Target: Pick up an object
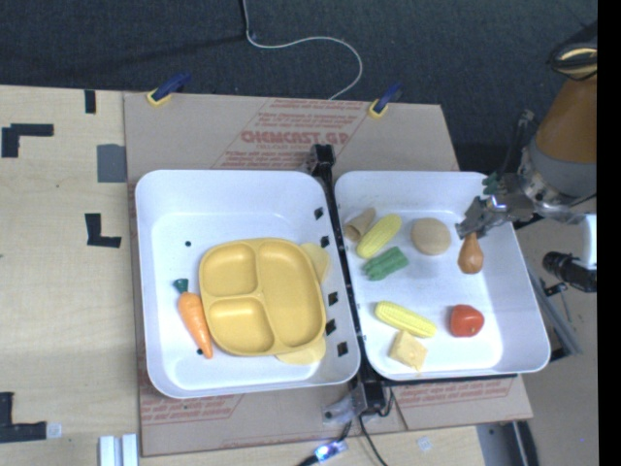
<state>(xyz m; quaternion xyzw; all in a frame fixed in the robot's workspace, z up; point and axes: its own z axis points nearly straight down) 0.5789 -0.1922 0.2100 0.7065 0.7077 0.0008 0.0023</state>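
Hovering over the top right corner of the right bin (505, 357), just above a small brown pear (471, 255). Hard to tell if the pincer (478, 221) is open or closed, too small and dark up there. Nothing seen held in it.

Sitting in that same bin: a round tan potato (431, 236), a yellow corn cob (378, 234), a green pepper (386, 263), a second corn cob (405, 317), a red tomato (466, 320), and a yellow cheese wedge (409, 350). Resting in the left bin (160, 202): a yellow plate (262, 294) with an orange carrot (195, 322) beside it.

Looking like toy food, so probably light, hard and a bit slippery. Best to grab the pear, being closest to the pincer. Better to squeeze across its fat round bottom, not the thin top, to keep it from popping out. Close to the bin wall, so careful coming down.
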